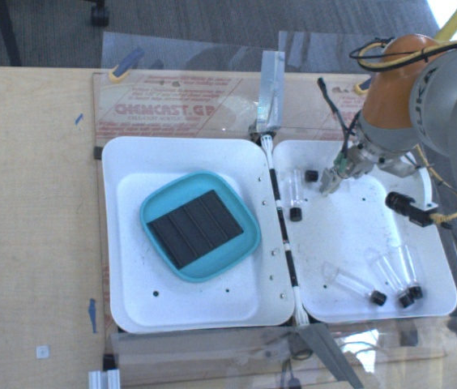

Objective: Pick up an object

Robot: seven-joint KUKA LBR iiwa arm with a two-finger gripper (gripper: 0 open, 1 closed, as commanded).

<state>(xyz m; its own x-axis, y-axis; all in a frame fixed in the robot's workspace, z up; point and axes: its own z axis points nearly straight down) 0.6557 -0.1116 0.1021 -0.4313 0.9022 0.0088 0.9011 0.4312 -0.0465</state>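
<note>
My gripper (pixel 331 180) hangs low over the back left part of the right bin (pixel 350 225), under the grey arm with its orange band (pixel 390 83). A small black cap (pixel 312 175) lies just left of the gripper tip. A clear tube (pixel 293 191) with a black cap lies near the bin's left wall. Three more clear, black-capped tubes (pixel 395 272) lie at the bin's front right. In the left bin (pixel 123 241) a teal square plate (pixel 245 225) carries a black ridged block (pixel 194 228).
A black connector (pixel 407 207) sticks out from the arm over the right bin's right side. A metal divider post (pixel 271 96) stands behind the seam between the bins. Wooden benchtop (pixel 30 217) stretches to the left.
</note>
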